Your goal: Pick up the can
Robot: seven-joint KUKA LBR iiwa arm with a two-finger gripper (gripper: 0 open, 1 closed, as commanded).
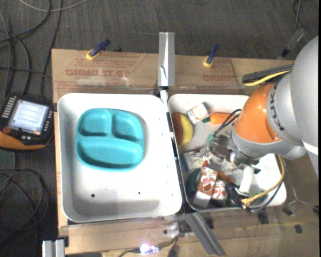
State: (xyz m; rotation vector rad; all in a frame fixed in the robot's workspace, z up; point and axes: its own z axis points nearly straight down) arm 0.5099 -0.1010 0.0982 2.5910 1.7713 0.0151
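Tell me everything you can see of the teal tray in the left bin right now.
The teal tray is a rounded-rectangle plate that looks like smooth moulded plastic. It has three compartments: two smaller ones along its far side and one long one along its near side, and nothing shows in any of them. It lies flat and right side up on the floor of the left white bin, toward the far half, apart from the bin's walls. Nothing touches it; the arm is over the right bin.
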